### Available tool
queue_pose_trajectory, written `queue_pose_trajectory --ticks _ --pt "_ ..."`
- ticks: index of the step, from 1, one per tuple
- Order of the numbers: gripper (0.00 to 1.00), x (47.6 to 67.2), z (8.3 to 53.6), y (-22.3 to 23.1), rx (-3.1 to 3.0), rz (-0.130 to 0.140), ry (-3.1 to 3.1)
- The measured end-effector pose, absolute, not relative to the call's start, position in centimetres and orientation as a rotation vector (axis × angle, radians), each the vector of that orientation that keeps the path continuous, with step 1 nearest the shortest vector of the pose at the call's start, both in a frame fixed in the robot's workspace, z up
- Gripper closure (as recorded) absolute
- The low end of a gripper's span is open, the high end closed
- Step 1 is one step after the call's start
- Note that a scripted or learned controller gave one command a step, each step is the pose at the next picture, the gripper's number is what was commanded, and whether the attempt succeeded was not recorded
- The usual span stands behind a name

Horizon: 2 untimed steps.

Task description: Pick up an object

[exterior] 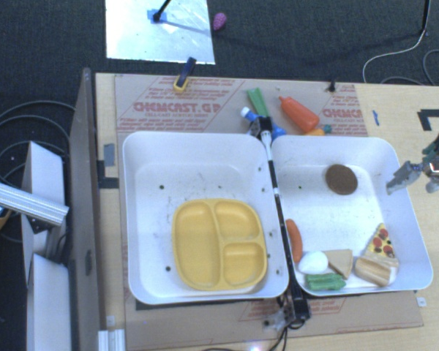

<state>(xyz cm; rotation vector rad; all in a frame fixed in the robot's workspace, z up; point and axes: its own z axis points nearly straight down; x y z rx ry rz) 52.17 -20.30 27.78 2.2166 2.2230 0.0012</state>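
Observation:
The right bin point(311, 159) holds a round brown cookie point(342, 179), a red sausage point(295, 240), a white egg point(313, 262), a green pod point(324, 282), a tan bread wedge point(342, 262), a pizza slice point(381, 241) and a bread roll point(374, 270). My gripper point(413, 184) hangs over that bin's right rim, level with the cookie and well to its right. Its two fingers are spread apart with nothing between them.
A yellow divided plate point(219, 243) lies in the left bin point(154, 152). Behind the bins, on the cardboard, lie an orange carrot point(298, 114), a green piece point(257, 101) and a blue piece point(249, 113). A black divider clip point(265, 129) joins the bins.

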Motion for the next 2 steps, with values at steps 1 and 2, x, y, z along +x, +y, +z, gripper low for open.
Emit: queue_pose_trajectory --ticks 1,2 --pt "0.00 61.1 25.0 -16.3 2.207 0.006 2.232" --pt "0.00 66.5 15.8 -19.2 2.215 -0.002 2.227"
